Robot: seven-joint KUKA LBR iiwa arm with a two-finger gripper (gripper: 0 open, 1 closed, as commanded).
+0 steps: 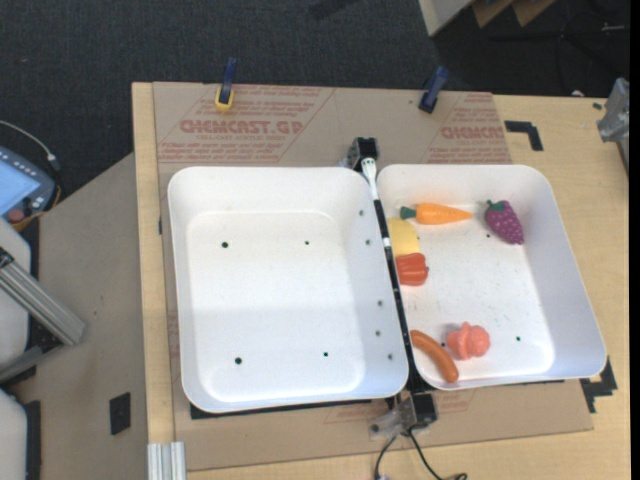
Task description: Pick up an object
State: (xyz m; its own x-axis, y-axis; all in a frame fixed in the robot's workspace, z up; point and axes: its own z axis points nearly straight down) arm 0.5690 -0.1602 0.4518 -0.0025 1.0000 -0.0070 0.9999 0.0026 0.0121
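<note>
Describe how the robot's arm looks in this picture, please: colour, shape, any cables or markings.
A pale grey piece juts in at the right edge, beside the far corner of the bench. It may belong to the arm, but I cannot tell. It looks angular and plain grey; it is too small to judge cables or markings.

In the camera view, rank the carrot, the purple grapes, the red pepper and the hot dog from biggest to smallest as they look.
1. carrot, the longest
2. hot dog, slightly shorter
3. purple grapes and red pepper look about alike, so I won't rank them.
</note>
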